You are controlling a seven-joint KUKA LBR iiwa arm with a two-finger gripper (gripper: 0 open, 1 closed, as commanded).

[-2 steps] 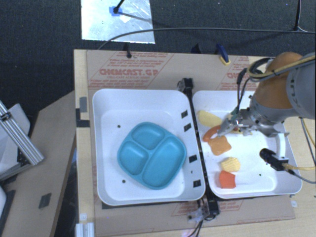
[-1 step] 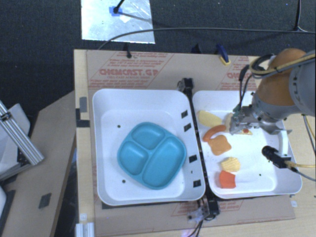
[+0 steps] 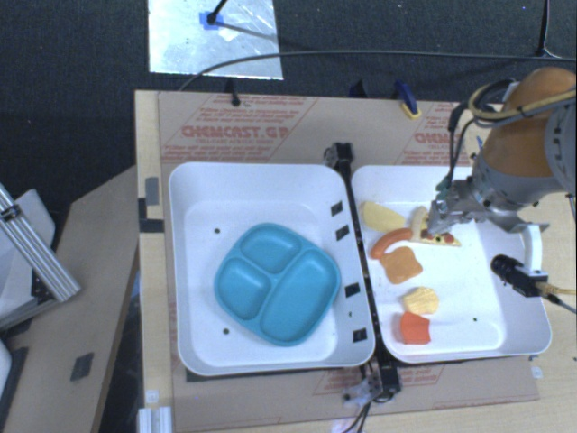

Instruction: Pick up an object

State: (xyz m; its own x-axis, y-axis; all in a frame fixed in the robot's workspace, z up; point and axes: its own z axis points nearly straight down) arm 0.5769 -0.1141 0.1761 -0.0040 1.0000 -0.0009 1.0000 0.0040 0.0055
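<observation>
While arm hangs over right bin (image 3: 518,336), fingers (image 3: 439,223) sit atop pizza slice (image 3: 442,238); grip state unclear.

Two white bins sit side by side on the table (image 3: 270,124). The left bin (image 3: 207,197) carries a blue divided plate (image 3: 276,283). In the right bin (image 3: 514,323), the gripper (image 3: 438,226) hangs low over a pizza slice (image 3: 444,237). Left of that slice lies a pale yellow piece (image 3: 382,215); below that are a red sausage (image 3: 389,241), an orange piece (image 3: 401,263), a ridged yellow chip (image 3: 420,300) and an orange-red block (image 3: 415,328).
</observation>
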